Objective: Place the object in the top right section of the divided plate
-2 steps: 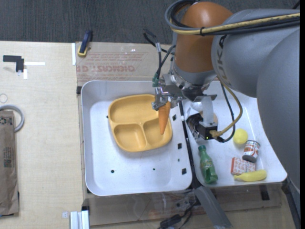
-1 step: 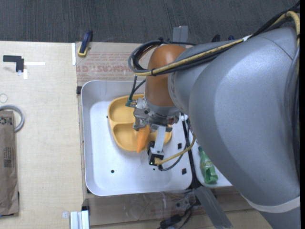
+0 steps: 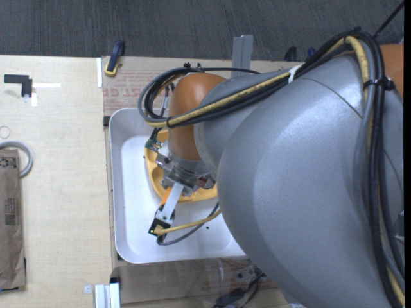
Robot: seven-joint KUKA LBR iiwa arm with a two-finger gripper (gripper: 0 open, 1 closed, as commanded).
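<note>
A: Is there any writing you can read?

B: Not much. The cardboard under the white bin has red printing along its top strip, but it is too faint to make out. The brown paper bag at the left edge of the bench has small dark print, also unreadable.

A: Where is the yellow plate?

B: The plate lies in the bin. Only an arc of its left rim shows, and the grey arm covers the rest.

A: And the object? Which way does it point?

B: I cannot tell where it is, or how its long axis runs. A small reddish bit shows at the plate's rim beside the wrist, and I cannot tell what it is.

A: The gripper?

B: The gripper sits over the plate, below the orange band. Whether it is open or closed, or grips anything, I cannot tell.
</note>
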